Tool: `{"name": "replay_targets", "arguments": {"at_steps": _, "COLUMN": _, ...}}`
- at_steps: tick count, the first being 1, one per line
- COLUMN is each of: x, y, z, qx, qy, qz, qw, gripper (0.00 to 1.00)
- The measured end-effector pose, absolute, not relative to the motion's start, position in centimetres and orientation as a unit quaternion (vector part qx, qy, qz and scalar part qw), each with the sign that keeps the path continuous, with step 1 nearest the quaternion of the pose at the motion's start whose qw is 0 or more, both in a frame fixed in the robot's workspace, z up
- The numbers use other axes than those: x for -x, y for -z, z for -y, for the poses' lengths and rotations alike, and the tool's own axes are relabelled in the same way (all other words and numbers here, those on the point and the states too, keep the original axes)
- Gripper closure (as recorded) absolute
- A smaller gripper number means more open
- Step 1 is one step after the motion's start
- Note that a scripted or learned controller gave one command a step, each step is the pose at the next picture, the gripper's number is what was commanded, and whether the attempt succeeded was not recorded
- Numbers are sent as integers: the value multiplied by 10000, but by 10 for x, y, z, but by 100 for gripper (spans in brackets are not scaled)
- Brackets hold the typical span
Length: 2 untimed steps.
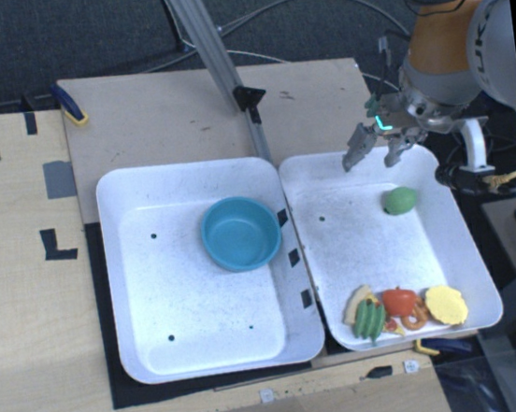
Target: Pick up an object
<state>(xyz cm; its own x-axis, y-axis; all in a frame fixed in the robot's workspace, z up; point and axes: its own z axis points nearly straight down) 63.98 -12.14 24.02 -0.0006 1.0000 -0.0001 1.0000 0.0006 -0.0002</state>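
Camera view: my claw (pixel 372 152) hangs spread and empty over the right bin (pixel 338 237), near a small green ball (pixel 400 200). It looks light, smooth, likely to roll; I'd pinch across its middle.

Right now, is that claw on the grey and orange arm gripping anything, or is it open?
Two-finger gripper: open, holding nothing, poised above the right white bin's far edge; the small round green object lies apart from it.

The arm (pixel 488 19) carries dark letters on its grey casing at the far right, cut off by the edge and unreadable. Nothing else bears text.
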Motion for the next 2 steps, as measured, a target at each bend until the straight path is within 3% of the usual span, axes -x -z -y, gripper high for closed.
{"name": "replay_targets", "arguments": {"at_steps": 1, "x": -640, "y": -240, "z": 121, "qx": 7069, "qy": -1, "qz": 7073, "qw": 1, "gripper": 0}}
{"name": "replay_targets", "arguments": {"at_steps": 2, "x": -647, "y": -181, "z": 119, "qx": 7068, "qy": -19, "qz": 7074, "qw": 23, "gripper": 0}}
